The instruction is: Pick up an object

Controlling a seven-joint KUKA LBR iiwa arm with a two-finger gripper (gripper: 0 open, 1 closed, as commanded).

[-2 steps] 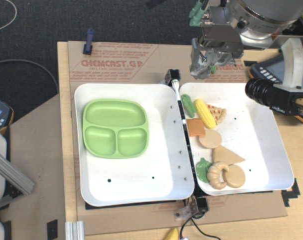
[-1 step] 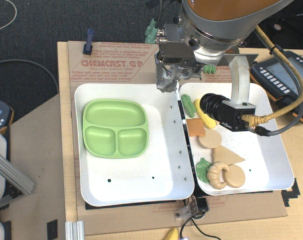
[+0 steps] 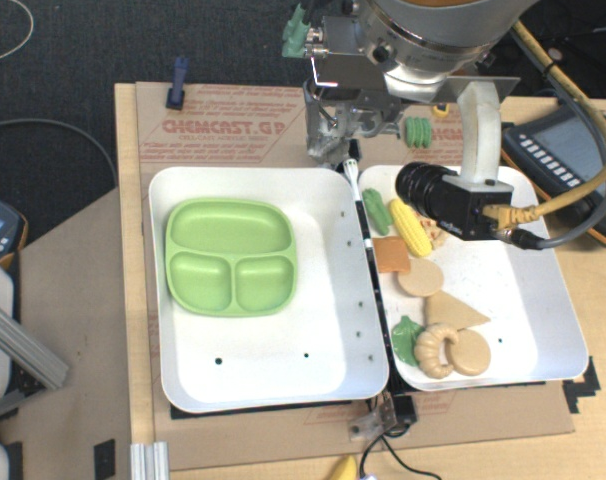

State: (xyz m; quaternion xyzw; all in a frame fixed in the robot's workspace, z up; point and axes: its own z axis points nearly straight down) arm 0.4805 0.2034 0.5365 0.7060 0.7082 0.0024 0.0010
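The gripper (image 3: 335, 133), its grip state impossible to tell, hangs behind both bins, so descending here risks missing the corn (image 3: 411, 226)

A blue clip (image 3: 177, 83) lies on the brown board (image 3: 233, 118); a grey pendant (image 3: 560, 146) sits right of the bins.

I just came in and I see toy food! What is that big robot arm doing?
The robot arm's gripper hangs above the back edge of the two white bins, near the wall between them. It holds nothing that I can see. The right bin has the toy food: a corn cob, a green pod, a pretzel and some tan slices. The left bin has a green divided plate.
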